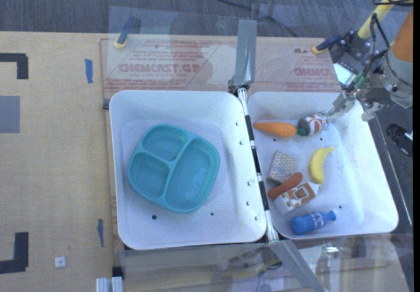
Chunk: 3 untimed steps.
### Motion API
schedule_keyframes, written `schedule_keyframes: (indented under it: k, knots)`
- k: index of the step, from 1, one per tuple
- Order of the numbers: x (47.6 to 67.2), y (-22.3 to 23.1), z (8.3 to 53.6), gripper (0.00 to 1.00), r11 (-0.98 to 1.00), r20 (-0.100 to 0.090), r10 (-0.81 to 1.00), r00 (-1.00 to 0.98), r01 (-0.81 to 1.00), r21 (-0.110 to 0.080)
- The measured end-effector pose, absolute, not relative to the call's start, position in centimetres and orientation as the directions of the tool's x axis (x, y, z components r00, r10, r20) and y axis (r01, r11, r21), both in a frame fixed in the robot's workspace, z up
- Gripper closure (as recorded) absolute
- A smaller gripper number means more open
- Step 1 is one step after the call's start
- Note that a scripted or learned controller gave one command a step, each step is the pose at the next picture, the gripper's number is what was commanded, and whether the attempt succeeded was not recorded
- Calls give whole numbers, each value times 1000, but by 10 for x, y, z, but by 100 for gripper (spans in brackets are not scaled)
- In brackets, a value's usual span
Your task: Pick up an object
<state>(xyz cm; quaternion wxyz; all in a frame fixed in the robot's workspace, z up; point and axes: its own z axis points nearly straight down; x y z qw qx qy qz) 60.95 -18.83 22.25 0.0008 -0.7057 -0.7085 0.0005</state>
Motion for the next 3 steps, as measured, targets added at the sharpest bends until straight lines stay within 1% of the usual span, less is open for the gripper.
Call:
schedule_keyframes:
  k: [1,2,3]
  knots:
    - [538,-199,94,0,-24,0,1000,24,1000,0]
    - [537,-203,102,100,-30,-1,1000,30,1000,1]
    - [588,-157,178,100,-171,-1,985,171,985,-1]
